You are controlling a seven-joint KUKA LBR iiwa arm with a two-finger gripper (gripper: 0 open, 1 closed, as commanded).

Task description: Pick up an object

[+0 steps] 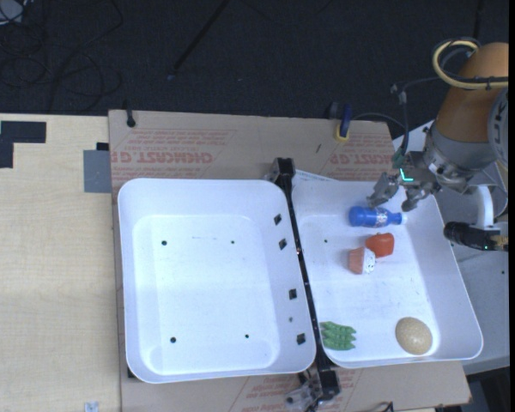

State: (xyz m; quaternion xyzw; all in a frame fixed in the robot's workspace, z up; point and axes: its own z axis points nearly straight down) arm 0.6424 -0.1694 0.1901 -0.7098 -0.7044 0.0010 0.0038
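The claw (398, 192) hovers at the far edge of the right bin (446, 269), its 2 fingers spread wide and holding nothing. The blue bottle (373, 217) lies on its side just beneath it, well inside the far half of that bin. The bottle looks light, rigid and smooth, so it may roll or slip; grip across the cylindrical body near the middle, not the narrow capped end.

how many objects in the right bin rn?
4. Blue bottle near the far edge, under the gripper; orange-and-white piece mid-bin; green item at the near left corner; tan egg-shaped object at the near right corner.
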